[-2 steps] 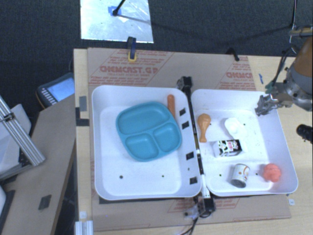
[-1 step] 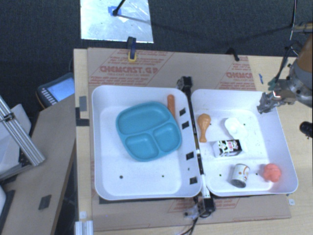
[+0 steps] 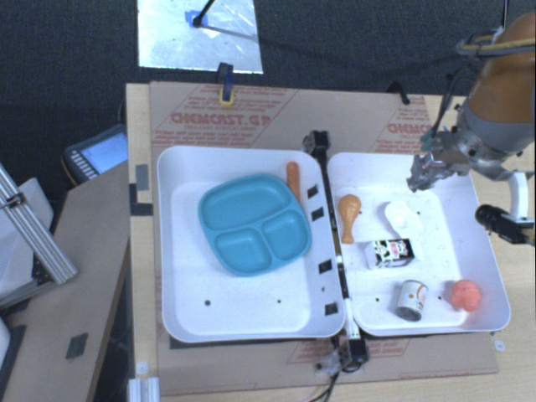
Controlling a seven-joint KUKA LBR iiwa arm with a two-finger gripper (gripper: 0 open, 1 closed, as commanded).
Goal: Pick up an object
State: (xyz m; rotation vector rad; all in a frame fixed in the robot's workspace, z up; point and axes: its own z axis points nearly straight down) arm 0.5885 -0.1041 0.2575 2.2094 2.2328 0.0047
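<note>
Above the right bin [image 3: 490, 249], near its back edge, the end effector [image 3: 425, 177] is poised; whether it is open cannot be told, and nothing is seen held. A straight descent onto one isolated item is advised. Nearest lies a pale white object [image 3: 400, 216], small, rounded and low against the white floor.

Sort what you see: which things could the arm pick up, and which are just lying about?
For the job: gripper, drumstick, white lump, carton, can, pink ball, sausage, blue plate.
Lying about: foil sheet, yellow clamp, tablet.
</note>
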